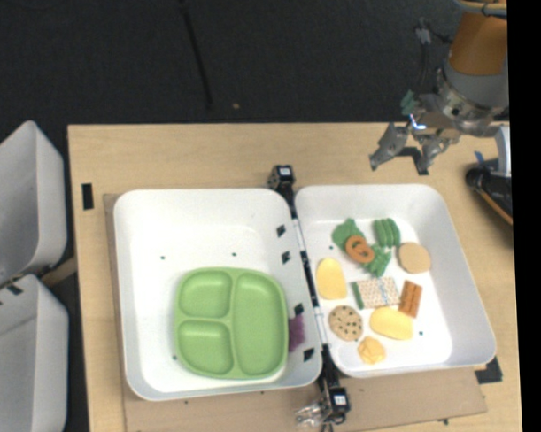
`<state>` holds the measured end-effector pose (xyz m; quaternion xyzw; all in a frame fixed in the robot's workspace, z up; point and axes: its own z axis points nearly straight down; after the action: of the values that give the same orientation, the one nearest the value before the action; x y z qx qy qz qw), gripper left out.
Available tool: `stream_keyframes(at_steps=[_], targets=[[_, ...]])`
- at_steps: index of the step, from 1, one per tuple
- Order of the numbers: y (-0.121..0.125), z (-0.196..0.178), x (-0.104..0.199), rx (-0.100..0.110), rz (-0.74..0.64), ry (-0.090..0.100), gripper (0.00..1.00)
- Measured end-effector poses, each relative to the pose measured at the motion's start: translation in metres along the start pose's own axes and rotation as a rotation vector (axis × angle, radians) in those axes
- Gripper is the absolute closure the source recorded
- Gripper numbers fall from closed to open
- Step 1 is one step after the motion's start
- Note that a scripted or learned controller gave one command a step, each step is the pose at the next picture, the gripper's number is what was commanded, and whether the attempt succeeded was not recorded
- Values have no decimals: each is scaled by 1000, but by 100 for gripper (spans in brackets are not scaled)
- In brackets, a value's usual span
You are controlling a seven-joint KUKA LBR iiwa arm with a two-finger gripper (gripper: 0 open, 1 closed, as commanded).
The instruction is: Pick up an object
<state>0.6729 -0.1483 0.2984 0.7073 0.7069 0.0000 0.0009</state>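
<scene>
No brand, label or writing can be read on anything from here. The hand [401, 155] hangs at about one o'clock, above the bare desk [206, 151] just beyond the far rim of the right bin [458, 248], its two fingers spread apart with nothing between them. The things to pick lie well apart from it, bunched in the middle of that bin: a green leafy piece [345, 231] and green pods [387, 231] at twelve o'clock of the heap, a round tan biscuit [415, 258] at three, a chocolate-chip cookie [345, 322] at seven, yellow lumps [391, 322] at five. The left bin [139, 259] carries a green divided plate [232, 323] toward its near side. Nothing stands between the hand and the heap but the bin's rim.
</scene>
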Motion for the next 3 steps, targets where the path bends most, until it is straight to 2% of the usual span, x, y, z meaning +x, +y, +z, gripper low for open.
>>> stream_keyframes(at_steps=[1, 2, 3], targets=[[-60, 198, -14, 16, 2, 3, 0], [-53, 177, -15, -2, 2, 1, 100], [-58, 170, -12, 1, 3, -1, 100]])
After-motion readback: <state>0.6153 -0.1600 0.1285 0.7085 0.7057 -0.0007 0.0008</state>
